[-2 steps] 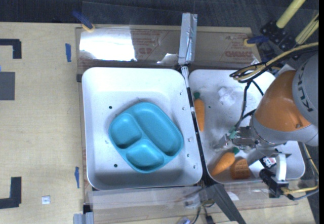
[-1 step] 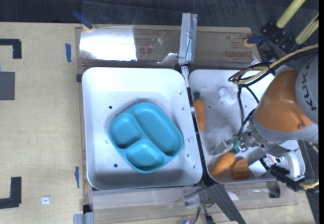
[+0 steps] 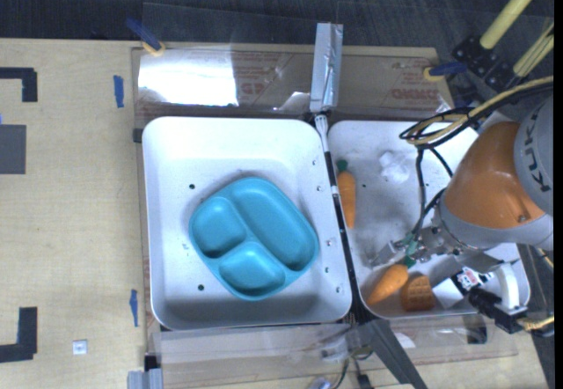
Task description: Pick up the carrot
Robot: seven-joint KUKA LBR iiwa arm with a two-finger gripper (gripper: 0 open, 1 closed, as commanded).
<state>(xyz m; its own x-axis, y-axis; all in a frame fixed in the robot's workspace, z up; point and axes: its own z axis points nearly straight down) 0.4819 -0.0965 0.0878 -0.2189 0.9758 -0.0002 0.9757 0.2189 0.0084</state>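
Note:
The carrot point(image 3: 347, 195) is slim and orange with a small green top. It lies lengthwise against the left wall of the right bin point(image 3: 369, 143). My gripper point(image 3: 412, 248) hangs low in that bin's near half, right of and nearer than the carrot and apart from it. Just below the gripper lie a rounded orange piece point(image 3: 387, 283) and a stubby orange-brown piece point(image 3: 419, 292). The grey arm with its orange band point(image 3: 493, 178) covers the right side of the bin.
The left bin point(image 3: 167, 202) holds a blue divided plate point(image 3: 253, 236). A small white object point(image 3: 393, 165) lies at the back of the right bin. Black cables point(image 3: 440, 128) loop over that bin's far right corner. A metal divider point(image 3: 325, 66) stands behind the bins.

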